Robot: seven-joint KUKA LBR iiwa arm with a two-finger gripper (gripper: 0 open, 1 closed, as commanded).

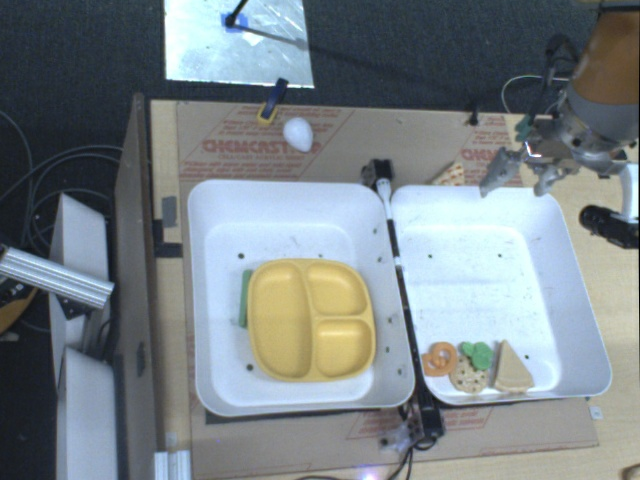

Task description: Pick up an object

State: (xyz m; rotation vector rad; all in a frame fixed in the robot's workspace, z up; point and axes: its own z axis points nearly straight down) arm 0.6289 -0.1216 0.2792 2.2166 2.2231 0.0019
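Overhead, the one camera view looks down at a slant on a desk (pixel 620 268) carrying two shallow white bins side by side on a sheet of printed cardboard (pixel 330 133).

The left bin (pixel 215 268) holds one yellow divided plate (pixel 310 318) with three compartments, lying toward the bin's 6 o'clock side. One green item (pixel 243 298) peeks out from under the plate's 9 o'clock edge; what it is cannot be told.

The right bin (pixel 500 258) holds four small toy food pieces bunched at its 6 o'clock edge: one orange ring (pixel 438 359), one speckled cookie (pixel 464 376), one green piece (pixel 480 353) and one tan wedge (pixel 512 369). They touch or sit just beside one another.

The gripper (pixel 521 173) hangs at the right bin's 1 o'clock corner, over its rim, well apart from the food pieces. Its two jaws stand apart with nothing between them.

Outside the bins, at 12 o'clock from the left bin, one white egg-shaped object (pixel 298 133) rests on the cardboard, with one small blue and yellow item (pixel 271 103) just beside it.
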